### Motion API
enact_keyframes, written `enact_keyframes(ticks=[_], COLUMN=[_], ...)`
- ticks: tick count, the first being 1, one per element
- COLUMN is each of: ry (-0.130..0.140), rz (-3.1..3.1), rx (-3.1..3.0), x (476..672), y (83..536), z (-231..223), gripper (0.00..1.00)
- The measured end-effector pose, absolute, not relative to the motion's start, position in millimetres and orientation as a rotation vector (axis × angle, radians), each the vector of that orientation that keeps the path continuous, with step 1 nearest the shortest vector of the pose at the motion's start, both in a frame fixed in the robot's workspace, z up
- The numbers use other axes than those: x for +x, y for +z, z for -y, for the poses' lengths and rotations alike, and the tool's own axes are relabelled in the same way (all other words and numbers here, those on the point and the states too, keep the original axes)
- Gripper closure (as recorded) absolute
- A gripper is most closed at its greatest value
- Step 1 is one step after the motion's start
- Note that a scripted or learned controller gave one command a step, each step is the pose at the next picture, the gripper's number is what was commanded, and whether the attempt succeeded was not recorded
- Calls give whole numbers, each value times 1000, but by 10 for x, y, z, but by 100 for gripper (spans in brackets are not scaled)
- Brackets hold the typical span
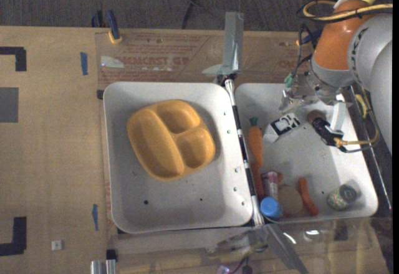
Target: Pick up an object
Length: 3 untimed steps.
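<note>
The left bin (124, 204) holds a yellow divided plate (171, 139) lying flat near its middle. Right of that plate, past the wall between bins, the right bin (355, 167) carries a carrot (255, 145), a blue-capped bottle (270, 195), a sausage (307, 195) and a small jar (343, 196) — all loose. The gripper (298, 97) hovers over the right bin's far edge — how wide it stands I cannot tell, and nothing visible is in its grasp.

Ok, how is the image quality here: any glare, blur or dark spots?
Camera view: soft overall, small items in the right bin hard to identify; glare on the orange wrist band; floor along the top is dark; yellow divided plate evenly lit, with mild shadow in its compartments.
</note>
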<state>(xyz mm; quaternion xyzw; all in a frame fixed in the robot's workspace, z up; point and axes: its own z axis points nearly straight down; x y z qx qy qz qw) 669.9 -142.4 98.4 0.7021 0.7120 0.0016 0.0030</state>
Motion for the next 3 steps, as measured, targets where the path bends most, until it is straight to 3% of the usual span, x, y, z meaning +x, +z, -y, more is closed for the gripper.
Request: enact_keyframes(ticks=[1, 2, 3], ry=[9, 18, 4], rz=[-2174, -2183, -2333], rx=[2259, 2254, 2100], x=[6446, 6471, 6519], y=[1177, 1190, 867], z=[2227, 2168, 1498], gripper=[100, 0, 0])
